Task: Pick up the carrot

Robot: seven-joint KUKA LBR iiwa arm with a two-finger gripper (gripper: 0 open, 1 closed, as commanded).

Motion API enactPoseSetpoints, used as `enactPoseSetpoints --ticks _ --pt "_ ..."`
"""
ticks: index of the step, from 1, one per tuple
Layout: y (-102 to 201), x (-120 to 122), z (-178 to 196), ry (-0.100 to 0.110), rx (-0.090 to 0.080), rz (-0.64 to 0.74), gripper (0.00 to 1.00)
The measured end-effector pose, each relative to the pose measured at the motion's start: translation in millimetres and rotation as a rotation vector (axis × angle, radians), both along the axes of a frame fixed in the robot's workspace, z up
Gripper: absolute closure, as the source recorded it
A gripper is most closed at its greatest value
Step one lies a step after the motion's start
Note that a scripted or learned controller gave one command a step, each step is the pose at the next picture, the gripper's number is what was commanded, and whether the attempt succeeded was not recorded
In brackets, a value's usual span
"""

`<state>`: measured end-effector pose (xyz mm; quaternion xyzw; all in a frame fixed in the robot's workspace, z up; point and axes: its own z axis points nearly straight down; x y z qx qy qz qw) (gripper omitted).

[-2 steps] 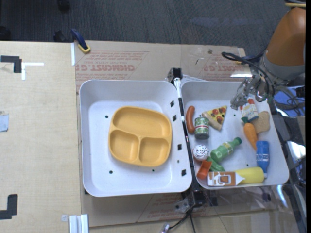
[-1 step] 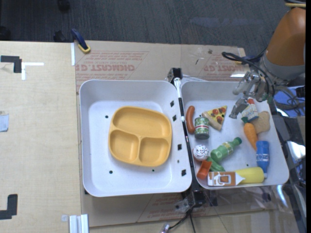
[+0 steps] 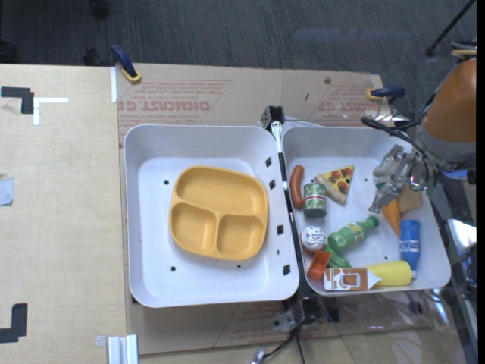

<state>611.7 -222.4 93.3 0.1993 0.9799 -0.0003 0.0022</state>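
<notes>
While I hang over the right bin [image 3: 443, 275] from its right side, my gripper [image 3: 388, 189] points down and left, its 2 fingers [image 3: 381, 201] slightly spread and pinching nothing. Just below my fingertips lies the carrot [image 3: 392, 217], orange, tilted, close to the bin's right wall and touching the top of the blue bottle [image 3: 409, 242]. Farther left sit the pizza slice [image 3: 337, 181], the green bottle [image 3: 352, 233] and the sausage [image 3: 295, 184]. Along the near wall lies the yellow bottle [image 3: 371, 277]. In the left bin [image 3: 144, 226] rests the yellow divided plate [image 3: 219, 212].
</notes>
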Motion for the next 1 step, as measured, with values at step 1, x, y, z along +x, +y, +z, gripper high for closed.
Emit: enactPoseSetpoints --ticks 1 --pt "0.1 2.3 11.3 -0.006 -0.004 0.003 1.00"
